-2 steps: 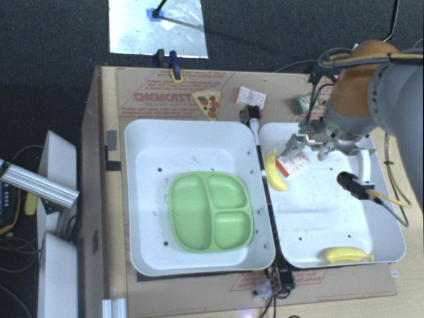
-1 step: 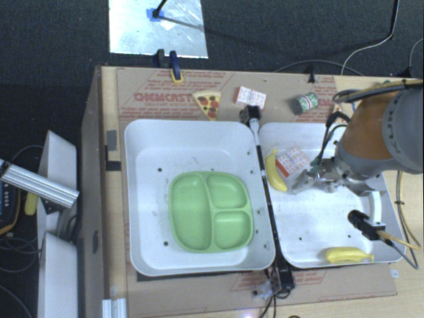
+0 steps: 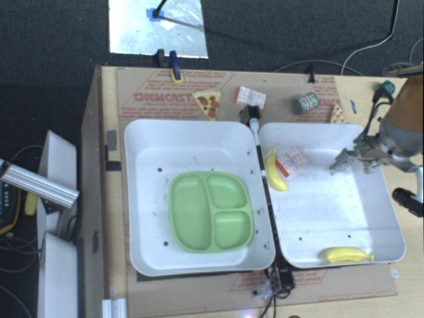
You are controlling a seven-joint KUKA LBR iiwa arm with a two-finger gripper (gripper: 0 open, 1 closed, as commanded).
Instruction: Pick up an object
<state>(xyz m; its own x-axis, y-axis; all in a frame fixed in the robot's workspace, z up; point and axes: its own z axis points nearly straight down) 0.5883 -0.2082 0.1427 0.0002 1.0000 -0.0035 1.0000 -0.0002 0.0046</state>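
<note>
Two yellow plastic bananas [image 3: 275, 172] [image 3: 348, 254] at nine and six o'clock of my spread, unladen metal claw [image 3: 356, 159]; risk: closing short, grazing the red-and-white packet [image 3: 291, 160] instead.

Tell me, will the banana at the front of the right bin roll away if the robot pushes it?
Probably not far. The banana is curved and lies flat, so it would likely slide or spin rather than roll. It sits near the low front wall of the right bin, which could stop it. It looks smooth, so it may slip.
</note>
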